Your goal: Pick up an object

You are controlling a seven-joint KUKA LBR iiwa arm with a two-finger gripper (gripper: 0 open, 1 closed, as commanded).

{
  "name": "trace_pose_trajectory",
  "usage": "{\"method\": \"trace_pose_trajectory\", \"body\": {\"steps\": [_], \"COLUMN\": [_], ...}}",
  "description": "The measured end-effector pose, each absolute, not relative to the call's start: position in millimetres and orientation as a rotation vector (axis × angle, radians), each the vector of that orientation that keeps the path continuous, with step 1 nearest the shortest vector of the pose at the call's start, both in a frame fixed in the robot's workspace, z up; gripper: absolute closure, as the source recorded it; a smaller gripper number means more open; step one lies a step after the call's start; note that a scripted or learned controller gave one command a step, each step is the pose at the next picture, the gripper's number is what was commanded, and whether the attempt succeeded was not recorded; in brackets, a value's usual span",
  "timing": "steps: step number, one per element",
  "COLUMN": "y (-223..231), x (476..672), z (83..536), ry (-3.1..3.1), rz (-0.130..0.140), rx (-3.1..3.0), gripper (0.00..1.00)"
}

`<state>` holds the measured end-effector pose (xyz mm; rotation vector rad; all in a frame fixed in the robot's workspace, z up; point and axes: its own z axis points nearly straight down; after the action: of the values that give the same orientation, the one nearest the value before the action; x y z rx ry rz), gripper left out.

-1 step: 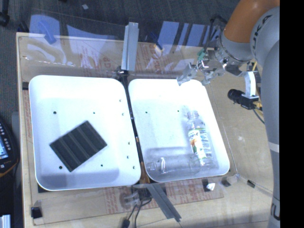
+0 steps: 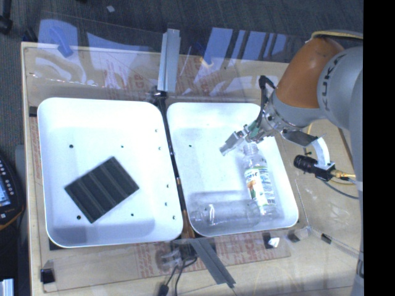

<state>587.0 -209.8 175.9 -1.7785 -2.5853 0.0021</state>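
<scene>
A clear plastic bottle with a white and green label lies in the right bin, along its right side, cap end pointing to the back. A second clear container lies on its side along that bin's front wall. A flat black ribbed slab rests at a slant in the left bin. My gripper hangs in the right bin just above the cap end of the labelled bottle, close to it. Whether it touches the bottle cannot be made out.
The two bins meet at a dark divider in the middle. The arm's grey and orange body comes in over the right bin's back right corner. A metal bar stands behind the bins.
</scene>
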Motion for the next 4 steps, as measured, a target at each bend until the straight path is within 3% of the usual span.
{"method": "trace_pose_trajectory", "body": {"steps": [1,2,3,4], "y": [-209,-191,-210,-209], "x": [564.4,538.6,536.9,519.6], "z": [167,95,160,133], "ry": [-2.551,-2.495,-2.533,-2.507], "rz": [0.002,0.003,0.0,0.001], "rx": [-1.826,-1.905,-1.86,-1.892], "gripper": [0.0,0.0,0.0,0.0]}}
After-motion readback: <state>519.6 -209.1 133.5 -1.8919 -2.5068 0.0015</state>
